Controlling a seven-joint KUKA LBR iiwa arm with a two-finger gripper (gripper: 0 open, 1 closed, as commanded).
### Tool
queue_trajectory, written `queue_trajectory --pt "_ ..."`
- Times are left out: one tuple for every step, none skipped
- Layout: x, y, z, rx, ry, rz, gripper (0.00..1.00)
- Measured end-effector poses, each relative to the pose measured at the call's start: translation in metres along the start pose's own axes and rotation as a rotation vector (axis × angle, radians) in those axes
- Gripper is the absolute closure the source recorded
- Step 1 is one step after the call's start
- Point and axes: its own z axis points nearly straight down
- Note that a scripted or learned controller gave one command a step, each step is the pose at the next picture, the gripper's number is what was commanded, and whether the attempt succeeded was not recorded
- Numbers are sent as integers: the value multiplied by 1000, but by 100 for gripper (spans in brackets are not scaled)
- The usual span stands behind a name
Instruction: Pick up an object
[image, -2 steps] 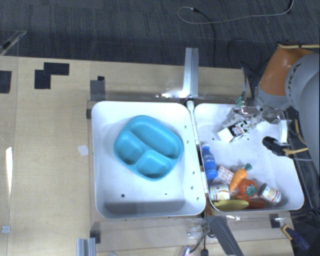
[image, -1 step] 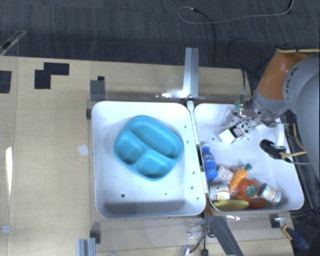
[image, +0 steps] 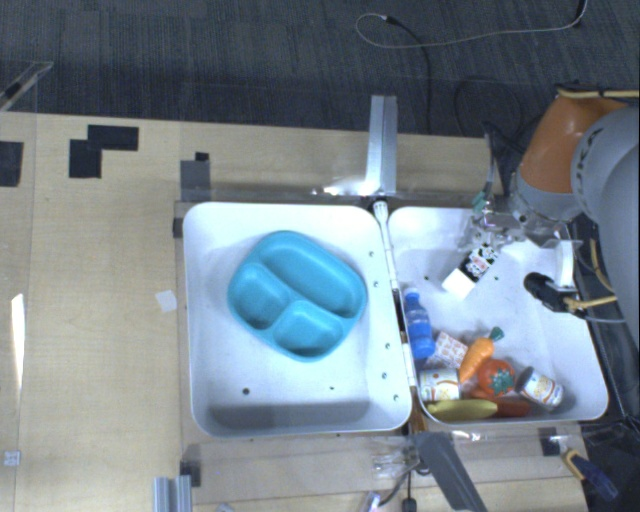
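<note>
Camera view from above lets us see the surface (image: 100, 330) carrying two shallow white bins side by side. We find the left bin (image: 215, 400) holding a blue divided plate (image: 296, 293), tilted across its middle, with three compartments facing up.

We see the arm (image: 590, 150) reaching in from the right, grey with its orange band above the wrist, over the far end of the right bin (image: 590, 385). Its pincer (image: 480, 245) hangs just above the bin floor near the far wall. Whether it is apart or together we cannot tell, because the tip is small and cluttered at this slant. A small white box (image: 459, 281) with a dark end sits directly at the tip, touching it or just beside it; we cannot say which, nor that it is gripped.

We count the other things gathered at the near end of the right bin: a blue bottle (image: 417, 328) lying along the divider wall, an orange carrot (image: 479, 354), a red tomato-like piece (image: 496, 379), a yellow banana (image: 463, 409) along the near wall, and a small jar (image: 541, 388) on its side. These lie touching one another, well apart from the pincer.
</note>
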Motion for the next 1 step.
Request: queue_trajectory --pt "-24 -2 -124 18 3 25 100"
